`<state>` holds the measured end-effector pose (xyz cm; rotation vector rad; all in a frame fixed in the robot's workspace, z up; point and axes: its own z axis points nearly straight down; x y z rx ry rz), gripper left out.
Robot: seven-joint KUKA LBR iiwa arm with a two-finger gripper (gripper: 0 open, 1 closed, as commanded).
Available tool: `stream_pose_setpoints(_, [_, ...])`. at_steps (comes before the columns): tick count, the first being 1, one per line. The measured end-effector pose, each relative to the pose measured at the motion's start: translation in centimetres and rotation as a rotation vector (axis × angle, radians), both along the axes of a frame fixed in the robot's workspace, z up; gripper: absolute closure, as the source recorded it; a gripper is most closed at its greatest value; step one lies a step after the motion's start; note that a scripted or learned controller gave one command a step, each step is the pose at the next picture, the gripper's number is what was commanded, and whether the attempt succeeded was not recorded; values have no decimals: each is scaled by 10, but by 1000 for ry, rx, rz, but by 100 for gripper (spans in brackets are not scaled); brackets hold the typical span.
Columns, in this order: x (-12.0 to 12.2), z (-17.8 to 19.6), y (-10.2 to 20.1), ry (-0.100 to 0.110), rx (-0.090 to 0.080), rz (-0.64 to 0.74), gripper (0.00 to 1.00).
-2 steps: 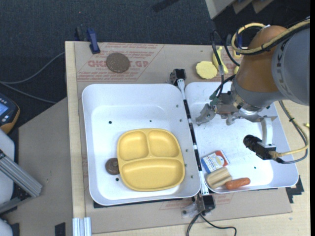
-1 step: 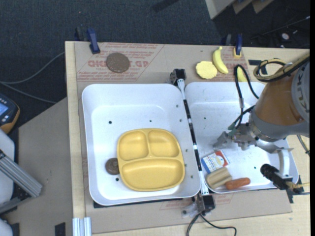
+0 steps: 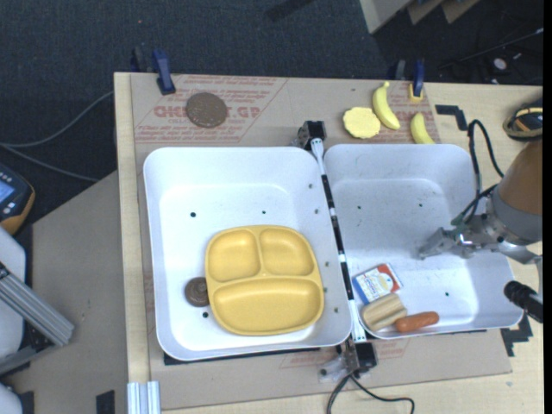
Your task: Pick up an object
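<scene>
Nearest the camera, a sausage (image 3: 417, 322), bread piece (image 3: 383, 310) and small carton (image 3: 376, 282) crowd the right bin's (image 3: 405, 175) front corner; my end effector (image 3: 434, 244) hovers nearby above them, fingers spread, gripping nothing.

Things lying in the two white bins

In the left bin (image 3: 164, 231) a yellow divided plate (image 3: 261, 279) lies flat, a brown disc (image 3: 197, 292) touching its left edge. At the right bin's (image 3: 405, 166) near-left corner sit a blue-and-white card (image 3: 376, 282), a tan block (image 3: 383, 310) and an orange sausage (image 3: 417, 321), close together.
</scene>
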<state>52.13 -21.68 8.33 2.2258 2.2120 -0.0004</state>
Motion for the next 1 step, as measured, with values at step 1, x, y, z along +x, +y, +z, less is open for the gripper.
stream_pose_setpoints(1, [75, 1, 1, 1, 10, 12, 0])
